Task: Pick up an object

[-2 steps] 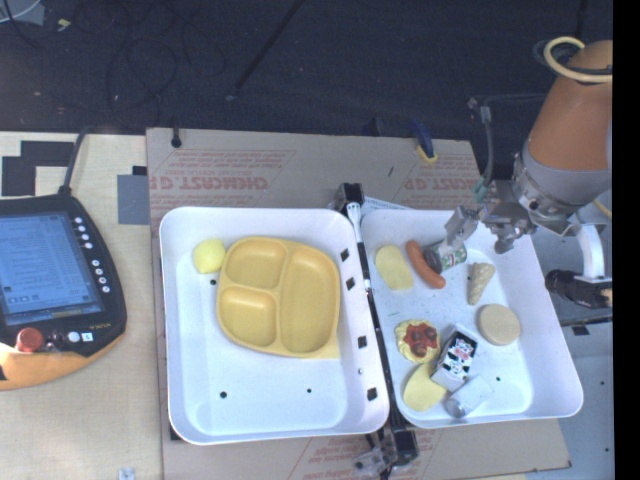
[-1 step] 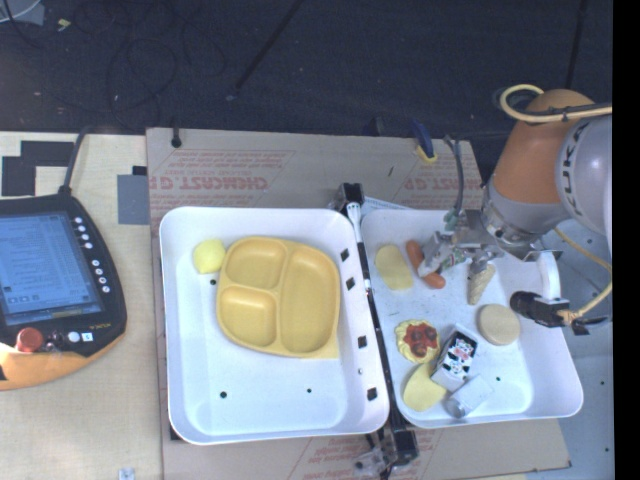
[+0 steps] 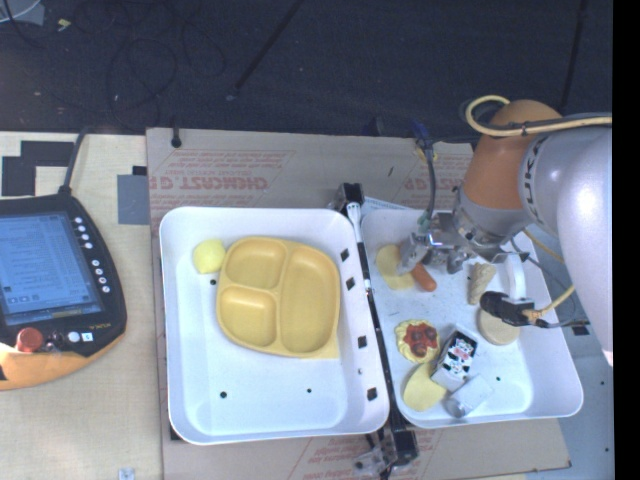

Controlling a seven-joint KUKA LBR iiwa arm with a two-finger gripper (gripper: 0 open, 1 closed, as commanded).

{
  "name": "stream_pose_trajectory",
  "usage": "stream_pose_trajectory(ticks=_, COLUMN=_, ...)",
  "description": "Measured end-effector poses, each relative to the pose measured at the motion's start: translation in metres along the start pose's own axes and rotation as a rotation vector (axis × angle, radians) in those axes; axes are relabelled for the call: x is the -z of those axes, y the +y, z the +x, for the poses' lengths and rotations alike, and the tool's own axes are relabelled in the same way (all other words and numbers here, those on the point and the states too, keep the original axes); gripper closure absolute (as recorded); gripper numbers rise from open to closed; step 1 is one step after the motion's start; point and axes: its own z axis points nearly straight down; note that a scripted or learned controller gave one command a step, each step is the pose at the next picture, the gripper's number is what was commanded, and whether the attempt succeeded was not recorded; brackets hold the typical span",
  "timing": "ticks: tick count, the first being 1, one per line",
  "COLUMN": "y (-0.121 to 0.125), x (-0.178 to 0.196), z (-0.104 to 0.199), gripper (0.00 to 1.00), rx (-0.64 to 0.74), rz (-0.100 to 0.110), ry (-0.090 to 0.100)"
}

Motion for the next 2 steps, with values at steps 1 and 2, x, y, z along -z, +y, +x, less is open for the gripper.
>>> stream_pose_trajectory(ticks=1, y=-0.042, x=-0.011, z=0.015, gripper=0.00, rx=-0.002, rz=-0.001, ry=0.001)
stream_pose_trajectory(ticks=2, y=-0.121, x=-0.010, z=0.008, gripper=0.00, rx=-0.002, rz=-0.001, ry=0.002)
